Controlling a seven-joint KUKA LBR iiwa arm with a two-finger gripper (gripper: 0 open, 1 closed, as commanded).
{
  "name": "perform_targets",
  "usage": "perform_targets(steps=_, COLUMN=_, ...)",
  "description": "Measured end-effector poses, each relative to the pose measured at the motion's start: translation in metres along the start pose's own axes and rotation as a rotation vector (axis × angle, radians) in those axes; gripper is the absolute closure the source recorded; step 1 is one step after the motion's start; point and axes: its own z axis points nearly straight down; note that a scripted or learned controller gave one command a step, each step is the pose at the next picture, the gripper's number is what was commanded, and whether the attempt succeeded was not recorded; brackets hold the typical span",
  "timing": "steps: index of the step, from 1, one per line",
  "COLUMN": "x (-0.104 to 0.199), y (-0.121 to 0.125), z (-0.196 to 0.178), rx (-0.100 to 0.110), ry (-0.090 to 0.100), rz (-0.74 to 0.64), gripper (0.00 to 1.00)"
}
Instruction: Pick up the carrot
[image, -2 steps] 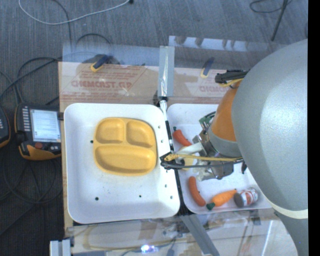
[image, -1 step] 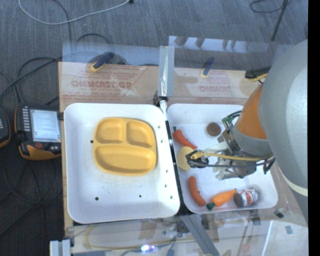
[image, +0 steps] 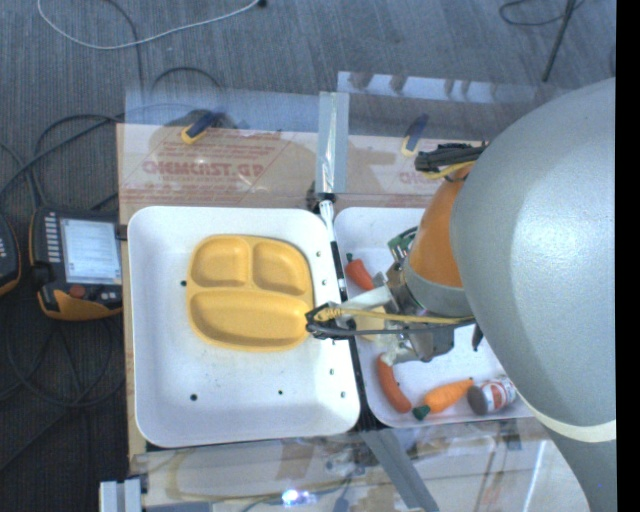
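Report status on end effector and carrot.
End effector over right shallow white bin. Orange green-topped carrot lies loose on bin floor near lower rim. Reddish-orange stick-shaped piece beside it, apart.

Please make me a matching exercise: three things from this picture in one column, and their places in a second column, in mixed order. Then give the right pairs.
Things
1. yellow divided tray
2. carrot with green end
3. handheld screen unit

Places
A. in the right bin
B. beside the bench, outside both bins
C. in the left bin

Pairs: 1-C, 2-A, 3-B
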Motion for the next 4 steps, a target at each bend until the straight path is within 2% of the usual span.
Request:
perform_targets(steps=1, x=-0.015, y=0.067, z=0.0, rx=0.0, ry=0.0, rz=-0.381, gripper=1.0)
perform_targets(steps=2, x=-0.012, y=0.061, z=-0.008, rx=0.0, ry=0.002, rz=-0.147, gripper=1.0)
perform_targets(steps=3, x=-0.001, y=0.015, z=-0.004, rx=0.001, ry=0.0, rz=-0.013, gripper=1.0)
perform_targets(steps=4, x=-0.021, y=0.097, z=0.0, rx=-0.001, ry=0.0, rz=0.012, gripper=1.0)
